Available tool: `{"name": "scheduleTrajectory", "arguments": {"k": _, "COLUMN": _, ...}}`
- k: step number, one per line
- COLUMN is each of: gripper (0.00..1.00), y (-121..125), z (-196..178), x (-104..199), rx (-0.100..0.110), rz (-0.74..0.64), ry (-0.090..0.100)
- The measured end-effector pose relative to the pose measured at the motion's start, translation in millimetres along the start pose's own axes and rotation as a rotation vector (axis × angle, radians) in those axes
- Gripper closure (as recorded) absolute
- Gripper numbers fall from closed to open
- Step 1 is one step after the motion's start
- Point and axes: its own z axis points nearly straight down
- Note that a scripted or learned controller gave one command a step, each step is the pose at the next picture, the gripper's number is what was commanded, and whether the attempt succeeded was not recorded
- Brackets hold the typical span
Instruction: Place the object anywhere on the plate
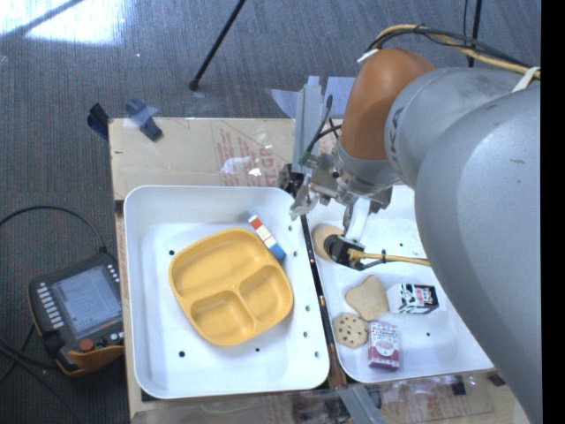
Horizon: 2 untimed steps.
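At lower right a cookie (350, 329), a bread slice (366, 297), a red packet (383, 344) and a small carton (413, 298) lie in the right bin (446, 347). The yellow plate (231, 287), centre-left, has bare compartments, so I judge the placing not done. A small coloured block (266, 238), perhaps the object meant, touches the plate's upper-right rim, on it or beside I cannot tell; above, the tool (309, 200) hangs over the bins' seam, and whether it is apart, together or clamped I cannot tell.

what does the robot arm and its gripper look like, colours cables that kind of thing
The arm is a thick, smooth, rounded grey casing, with a glossy orange band bulging above the wrist. Pale yellow and black cables run along its top. The gripper is a small cluster of bare silver metal parts with thin dark wires. No markings are legible.
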Motion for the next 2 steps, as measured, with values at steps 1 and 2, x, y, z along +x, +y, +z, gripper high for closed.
{"name": "scheduleTrajectory", "arguments": {"k": 1, "gripper": 0.00, "y": -45, "z": -27, "x": -39, "rx": 0.001, "rz": 0.196, "ry": 0.000}}
{"name": "scheduleTrajectory", "arguments": {"k": 2, "gripper": 0.00, "y": -96, "z": -88, "x": -100, "rx": 0.001, "rz": 0.542, "ry": -0.001}}
